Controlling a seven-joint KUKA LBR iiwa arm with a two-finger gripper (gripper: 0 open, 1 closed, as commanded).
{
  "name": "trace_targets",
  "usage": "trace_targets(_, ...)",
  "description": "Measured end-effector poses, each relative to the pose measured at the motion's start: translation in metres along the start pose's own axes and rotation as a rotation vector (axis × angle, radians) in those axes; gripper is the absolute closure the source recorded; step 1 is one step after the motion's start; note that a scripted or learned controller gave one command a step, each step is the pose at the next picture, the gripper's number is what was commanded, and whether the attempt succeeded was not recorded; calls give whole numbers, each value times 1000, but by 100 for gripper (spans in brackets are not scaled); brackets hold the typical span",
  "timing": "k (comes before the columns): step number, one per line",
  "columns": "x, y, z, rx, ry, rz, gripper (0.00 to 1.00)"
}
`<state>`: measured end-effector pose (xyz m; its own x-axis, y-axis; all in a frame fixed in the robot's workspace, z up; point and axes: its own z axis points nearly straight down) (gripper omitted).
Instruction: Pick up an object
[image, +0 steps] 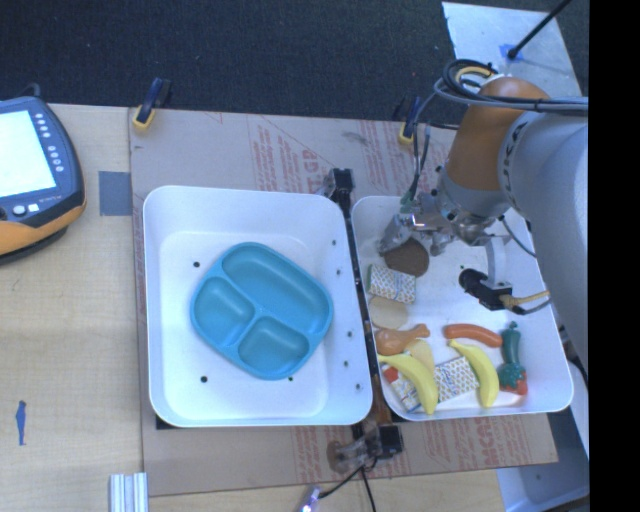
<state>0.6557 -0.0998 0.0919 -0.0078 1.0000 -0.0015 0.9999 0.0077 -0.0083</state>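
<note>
- A brown, rounded object (408, 259) lies near the far end of the right bin (556, 392), directly beneath the gripper (418, 232).
- Whether the jaws are apart or together cannot be told.
- The grey arm (530, 160), orange-banded, reaches in from the right.
- Nearer in the same bin: a patterned packet (392, 284), two bananas (414, 378), a hot dog (472, 333) and a green item (512, 350).
- The left bin (170, 390) carries a blue divided plate (261, 310).
- A handheld control pendant (32, 175) rests on the tabletop (60, 350) at far left.
</note>
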Motion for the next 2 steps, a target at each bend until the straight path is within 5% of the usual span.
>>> trace_targets(2, -10, 0, 0, -5, 0, 3, 0)
